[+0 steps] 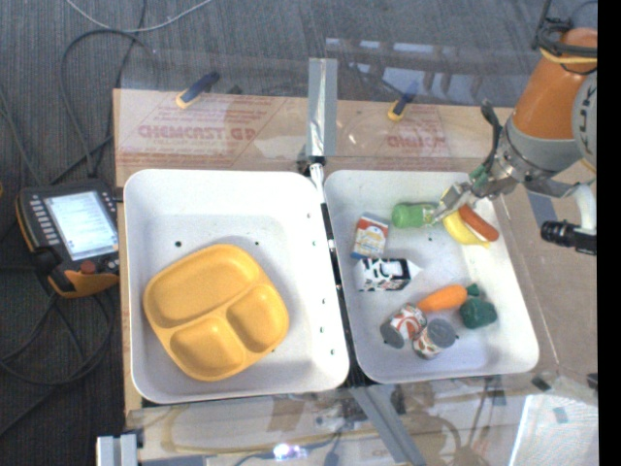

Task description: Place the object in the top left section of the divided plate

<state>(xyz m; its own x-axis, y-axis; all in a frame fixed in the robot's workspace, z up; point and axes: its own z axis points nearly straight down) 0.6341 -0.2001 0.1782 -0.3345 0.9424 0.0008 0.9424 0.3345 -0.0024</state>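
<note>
I am seeing jaws (454,200) hovering over right bin (524,348), near green item (412,214) and banana (464,229); aperture impossible to tell, nothing visibly held. Plate (215,310) sitting in left bin (155,192), sections bare. Pick and transfer remaining.

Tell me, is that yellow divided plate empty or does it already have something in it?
Empty. The yellow divided plate in the left bin shows bare yellow in all three sections; the toy items lie in the right bin.
</note>
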